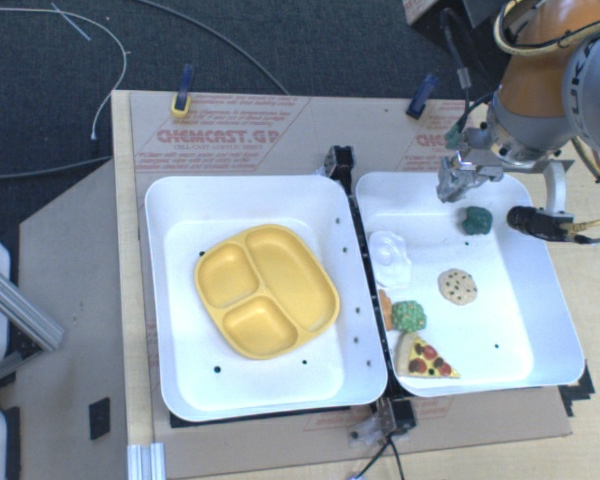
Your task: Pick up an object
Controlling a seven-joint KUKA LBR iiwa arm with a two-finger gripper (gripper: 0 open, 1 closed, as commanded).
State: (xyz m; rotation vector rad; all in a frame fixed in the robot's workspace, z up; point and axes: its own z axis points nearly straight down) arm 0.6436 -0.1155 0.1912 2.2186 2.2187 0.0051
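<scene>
Pizza slice (426,359) sits front of right bin (540,353), dark green lump (476,220) up back just beside gripper (458,190), jaw state can't tell; lump looks light, rigid, grab across its sides.

**Surfaces on the bench**

You had two bins (170,268) of smooth white plastic with a faint sheen, a glossy yellow plastic tray (267,290), and printed brown cardboard (230,138) beneath them. The arm's orange band (550,53) shone; the gripper (458,180) looked like bare grey metal
</scene>
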